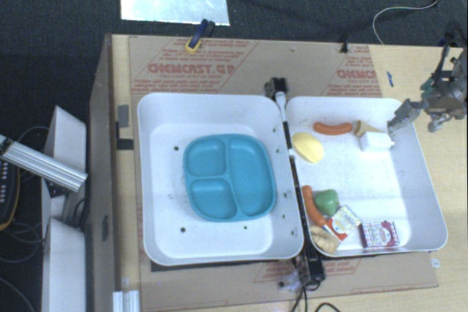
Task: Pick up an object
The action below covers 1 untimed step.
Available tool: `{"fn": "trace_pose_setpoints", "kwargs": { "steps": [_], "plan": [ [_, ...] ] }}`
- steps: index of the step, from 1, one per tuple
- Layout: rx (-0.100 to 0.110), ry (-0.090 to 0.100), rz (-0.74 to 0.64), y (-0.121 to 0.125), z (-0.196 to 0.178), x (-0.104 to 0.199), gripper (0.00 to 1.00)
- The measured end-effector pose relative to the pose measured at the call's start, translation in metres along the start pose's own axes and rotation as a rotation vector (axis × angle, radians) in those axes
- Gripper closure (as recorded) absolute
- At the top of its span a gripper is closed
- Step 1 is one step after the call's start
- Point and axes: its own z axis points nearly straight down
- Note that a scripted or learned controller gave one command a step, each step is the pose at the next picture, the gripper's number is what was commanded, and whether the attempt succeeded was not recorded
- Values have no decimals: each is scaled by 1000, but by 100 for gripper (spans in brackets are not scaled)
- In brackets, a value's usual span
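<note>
The gripper [409, 113] hangs over the right bin's [417, 179] far right corner, its fingers too blurred to tell if open or closed; nothing shows between them. Just below it lies a white block [375, 143]. A sausage [333, 128] and a yellow lemon [308, 147] lie farther left; a carrot [313, 206], green pepper [326, 199] and packets [379, 234] sit along the near side. A blue divided plate [228, 177] rests in the left bin [164, 120]
</note>
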Motion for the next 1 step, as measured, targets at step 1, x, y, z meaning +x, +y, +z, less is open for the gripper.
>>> {"fn": "trace_pose_setpoints", "kwargs": {
  "steps": [1],
  "plan": [
    [4, 2, 0, -8, 136, 70, 0]
  ]
}}
